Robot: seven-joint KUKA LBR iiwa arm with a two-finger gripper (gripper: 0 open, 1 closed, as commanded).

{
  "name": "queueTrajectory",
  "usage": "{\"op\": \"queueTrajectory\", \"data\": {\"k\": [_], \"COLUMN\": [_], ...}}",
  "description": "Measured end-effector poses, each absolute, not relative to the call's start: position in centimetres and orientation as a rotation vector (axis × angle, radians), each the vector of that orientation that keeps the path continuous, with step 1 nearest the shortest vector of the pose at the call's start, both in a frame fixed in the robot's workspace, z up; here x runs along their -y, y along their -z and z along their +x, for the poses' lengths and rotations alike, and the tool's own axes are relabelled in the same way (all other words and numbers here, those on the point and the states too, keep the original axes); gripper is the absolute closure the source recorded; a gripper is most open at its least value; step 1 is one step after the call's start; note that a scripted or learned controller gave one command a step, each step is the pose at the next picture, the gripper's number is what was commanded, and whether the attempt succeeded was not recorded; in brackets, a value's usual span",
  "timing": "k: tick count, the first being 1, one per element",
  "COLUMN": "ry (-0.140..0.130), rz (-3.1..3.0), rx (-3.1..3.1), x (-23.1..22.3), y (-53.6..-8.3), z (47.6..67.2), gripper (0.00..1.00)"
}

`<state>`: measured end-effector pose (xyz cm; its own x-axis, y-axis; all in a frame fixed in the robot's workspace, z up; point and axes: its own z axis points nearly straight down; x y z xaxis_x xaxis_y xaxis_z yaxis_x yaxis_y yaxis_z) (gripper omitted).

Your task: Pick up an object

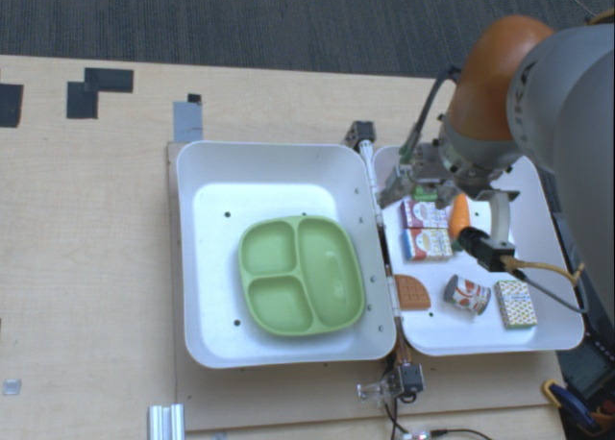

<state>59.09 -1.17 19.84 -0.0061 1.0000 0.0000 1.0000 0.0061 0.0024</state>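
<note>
Gripper (437, 188) sits low over the far end of the right bin (548, 337), mostly hidden under the wrist and the orange band of the arm (538, 73) — cannot tell whether its fingers are spread or closed, and nothing is seen between them. Directly at its near side: a small red-and-white carton (426, 229), upright-printed face up, with an orange carrot-shaped piece (459, 212) touching its right edge. A black part of the tool crosses just right of the carrot. Further toward the near wall — a brown cookie-like piece (412, 291) at the left edge, a small can (467, 295) lying on its side, and a patterned yellow-green box (516, 304) beside it. Left bin (207, 236) holds a green three-compartment plate (303, 275), well apart from the gripper.
</note>
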Motion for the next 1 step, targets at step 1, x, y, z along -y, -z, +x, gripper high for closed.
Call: {"op": "queueTrajectory", "data": {"k": [1], "ry": [-0.001], "rz": [2.218], "rx": [-2.225], "x": [4.18], "y": [-18.40], "z": [48.74], "gripper": [0.00]}}
